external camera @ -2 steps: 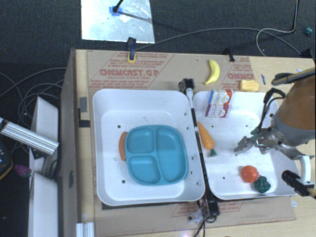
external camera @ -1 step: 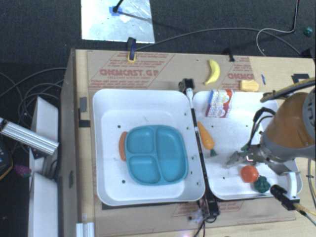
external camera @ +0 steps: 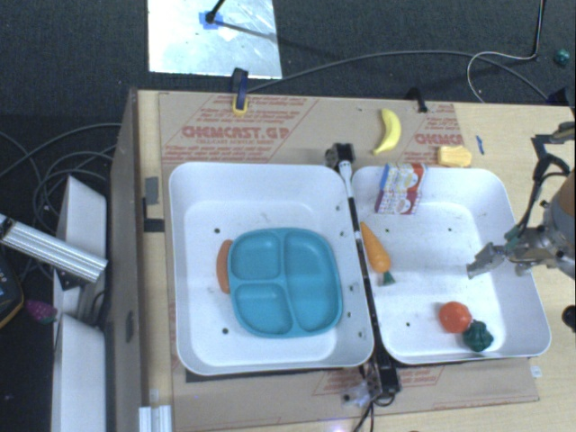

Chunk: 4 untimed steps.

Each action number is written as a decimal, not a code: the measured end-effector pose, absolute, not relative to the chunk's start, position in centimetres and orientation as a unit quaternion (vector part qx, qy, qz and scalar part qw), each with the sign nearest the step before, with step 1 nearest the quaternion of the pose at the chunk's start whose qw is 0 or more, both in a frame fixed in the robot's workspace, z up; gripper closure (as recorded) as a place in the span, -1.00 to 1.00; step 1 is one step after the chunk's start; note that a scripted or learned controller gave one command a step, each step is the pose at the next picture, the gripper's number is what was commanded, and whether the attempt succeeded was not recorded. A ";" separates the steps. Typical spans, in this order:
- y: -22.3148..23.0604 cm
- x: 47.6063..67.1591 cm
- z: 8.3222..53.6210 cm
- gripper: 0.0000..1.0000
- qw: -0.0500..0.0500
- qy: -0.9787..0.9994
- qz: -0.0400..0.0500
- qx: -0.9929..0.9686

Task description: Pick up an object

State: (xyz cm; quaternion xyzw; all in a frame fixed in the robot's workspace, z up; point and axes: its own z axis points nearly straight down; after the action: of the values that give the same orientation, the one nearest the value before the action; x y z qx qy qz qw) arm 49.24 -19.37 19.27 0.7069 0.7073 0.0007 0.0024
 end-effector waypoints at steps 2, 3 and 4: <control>-18.4 59.5 16.0 -1.00 0.003 0.709 0.001 0.706; -19.5 48.6 14.0 -1.00 0.000 0.707 0.000 0.707; -14.4 48.7 11.4 -1.00 0.000 0.708 0.001 0.706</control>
State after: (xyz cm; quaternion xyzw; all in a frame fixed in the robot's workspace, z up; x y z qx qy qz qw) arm 48.69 -14.37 11.44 0.7058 0.7084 0.0005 0.0000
